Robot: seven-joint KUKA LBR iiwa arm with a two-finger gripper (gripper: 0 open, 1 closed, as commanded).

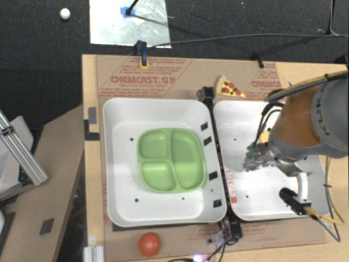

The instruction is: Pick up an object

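Note:
A green divided plate (172, 160) lies flat in the middle of the left bin (117, 146). My gripper (252, 160) is low over the left half of the right bin (240, 198), with the grey arm and its orange band behind it covering much of that bin. I see nothing clearly held at the gripper's tip.
A toy pizza slice (229, 87) lies on the cardboard just behind the right bin. A red ball (149, 244) rests on the bench in front of the left bin. A small white ball (65, 13) sits on the dark floor at the far left.

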